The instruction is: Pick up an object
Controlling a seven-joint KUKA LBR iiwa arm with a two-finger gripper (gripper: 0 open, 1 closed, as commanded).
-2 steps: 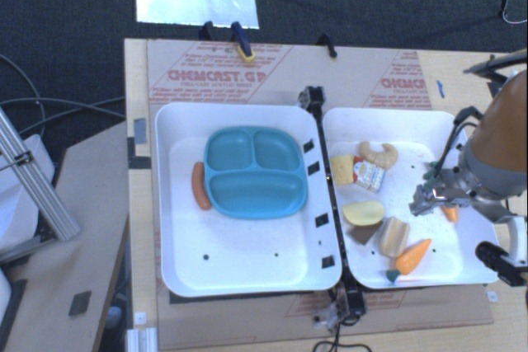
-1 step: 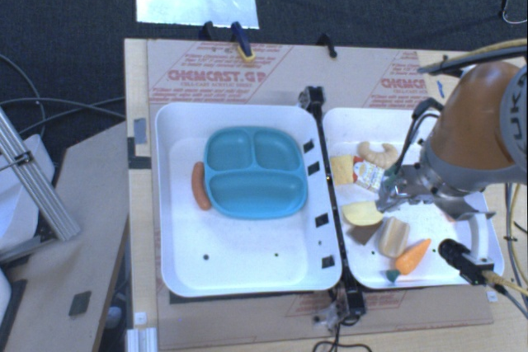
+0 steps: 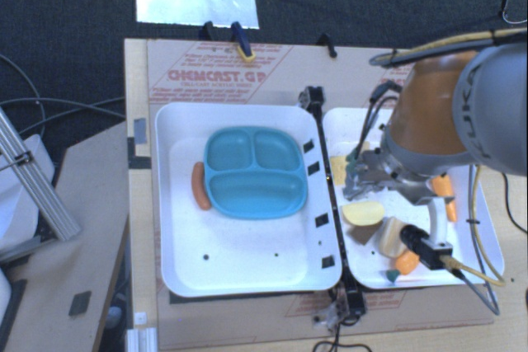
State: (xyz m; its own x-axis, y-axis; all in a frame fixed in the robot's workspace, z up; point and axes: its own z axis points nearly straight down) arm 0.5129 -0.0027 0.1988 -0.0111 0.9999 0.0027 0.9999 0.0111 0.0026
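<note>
The left bin (image 3: 177, 260) is a shallow tray of smooth white plastic with rounded corners and a few small dark holes in its floor. Near its middle lies a light blue plate (image 3: 253, 173), glossy, with rounded corners and three compartments: two small ones toward the far edge and one long one toward the near edge. Touching the plate's left rim lies a small orange-red sausage (image 3: 199, 185), cylinder-shaped, with its length running from far edge to near edge.

In the right bin (image 3: 487, 247) the objects are grouped in the near half. A pale yellow slice (image 3: 363, 213) with a curved back lies close to the divider between the bins. Just beside it, toward the near edge, are a cream-coloured wedge (image 3: 389, 235) and a small orange piece (image 3: 406, 262). A thin orange stick (image 3: 446, 195) lies near the right edge.

The arm (image 3: 458, 111) comes in from the right, its wide orange band and grey shell leaning over the far half of the right bin. The gripper (image 3: 356, 176) hangs low near the divider, just above the pale yellow slice. Whether the claw is released or clenched, I cannot tell.
</note>
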